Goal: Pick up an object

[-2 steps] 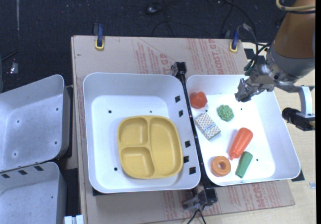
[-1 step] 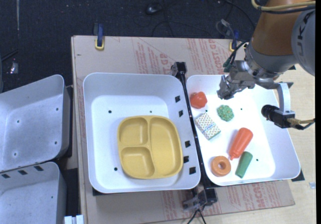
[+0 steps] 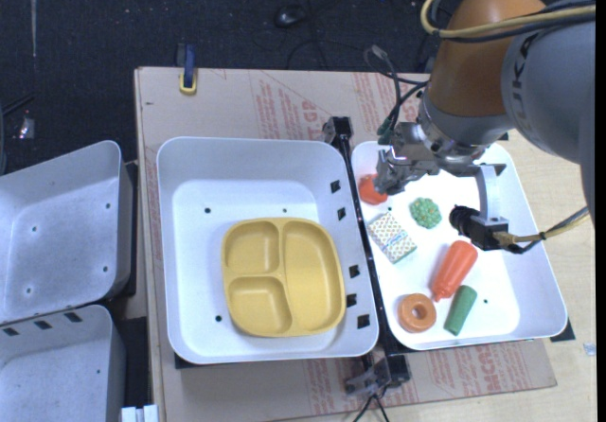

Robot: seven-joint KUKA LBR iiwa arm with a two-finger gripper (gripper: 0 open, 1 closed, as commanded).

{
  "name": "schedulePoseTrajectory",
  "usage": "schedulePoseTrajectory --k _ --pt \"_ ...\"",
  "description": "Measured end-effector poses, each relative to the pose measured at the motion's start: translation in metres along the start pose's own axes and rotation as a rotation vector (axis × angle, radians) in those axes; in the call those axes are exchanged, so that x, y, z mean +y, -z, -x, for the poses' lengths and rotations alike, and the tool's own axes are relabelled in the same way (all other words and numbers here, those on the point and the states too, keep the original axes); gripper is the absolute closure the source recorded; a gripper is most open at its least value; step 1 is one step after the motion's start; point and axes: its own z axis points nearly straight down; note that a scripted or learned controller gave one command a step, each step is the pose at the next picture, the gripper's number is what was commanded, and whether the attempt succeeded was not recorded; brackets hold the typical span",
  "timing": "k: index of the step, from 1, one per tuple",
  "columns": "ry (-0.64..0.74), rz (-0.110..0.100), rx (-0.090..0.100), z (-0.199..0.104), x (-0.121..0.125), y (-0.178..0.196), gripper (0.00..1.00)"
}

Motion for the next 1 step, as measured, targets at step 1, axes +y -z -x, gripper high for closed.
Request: schedulePoseTrajectory --k 1 --pt "0.001 0.000 0.001 -0.0624 -0.0002 -0.0106 1.00"
